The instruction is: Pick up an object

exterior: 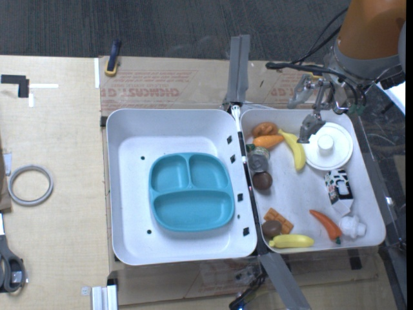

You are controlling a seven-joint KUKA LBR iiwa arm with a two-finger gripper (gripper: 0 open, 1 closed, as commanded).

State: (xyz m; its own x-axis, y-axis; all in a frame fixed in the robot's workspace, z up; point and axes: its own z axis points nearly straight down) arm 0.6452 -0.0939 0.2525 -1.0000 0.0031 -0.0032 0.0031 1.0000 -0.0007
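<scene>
Overhead, we noted the gripper [314, 123] with fingers apart and empty above the right bin [371, 192], just beside the banana [295, 148] lying at the bin's upper middle, which we judged light, smooth, slightly soft, best pinched across its curved middle.

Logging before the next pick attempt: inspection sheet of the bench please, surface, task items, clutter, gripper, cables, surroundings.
Surface: two white bins side by side on a cardboard-covered bench.
Job's things: right bin holds two bananas, two carrots, white round lid-like piece, cow-print carton, several small brown items.
Left bin: teal divided plate.
Clutter: tape ring, scissors on the bench's left.
Gripper: over right bin's far edge, holding nothing.
Cables: black, along the wrist.
Surroundings: dark floor.
</scene>
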